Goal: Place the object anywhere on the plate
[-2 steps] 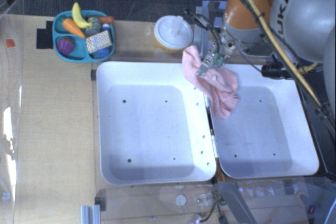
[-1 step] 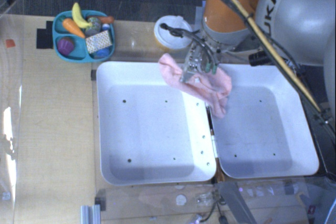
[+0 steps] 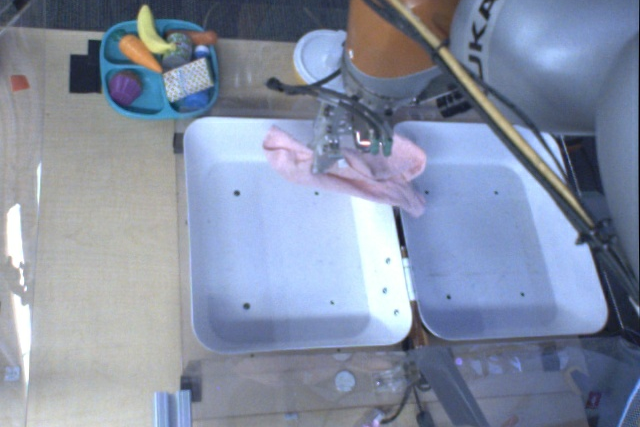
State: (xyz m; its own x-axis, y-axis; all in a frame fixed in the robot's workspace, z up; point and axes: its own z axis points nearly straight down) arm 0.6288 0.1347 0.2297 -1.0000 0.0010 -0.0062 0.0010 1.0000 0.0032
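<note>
Arm over a pink cloth at the back of the bins

The gripper [image 3: 345, 147] sits down on the pink cloth [image 3: 350, 167], which drapes across the divide between the left bin [image 3: 290, 315] and right bin [image 3: 520, 305]; whether its grip is closed on the cloth I can't tell. A blue plate [image 3: 115, 100] of toy food stands well off to the back left

The pale wooden tabletop [image 3: 90, 245] bears two shallow white bins side by side: the left bin [image 3: 290, 255] and, touching its right wall, the right bin [image 3: 505, 250]. Beyond the left bin's far left corner sits a blue divided tray [image 3: 160, 70] of toy food, with a black patch [image 3: 84, 71] just left of that tray.
</note>
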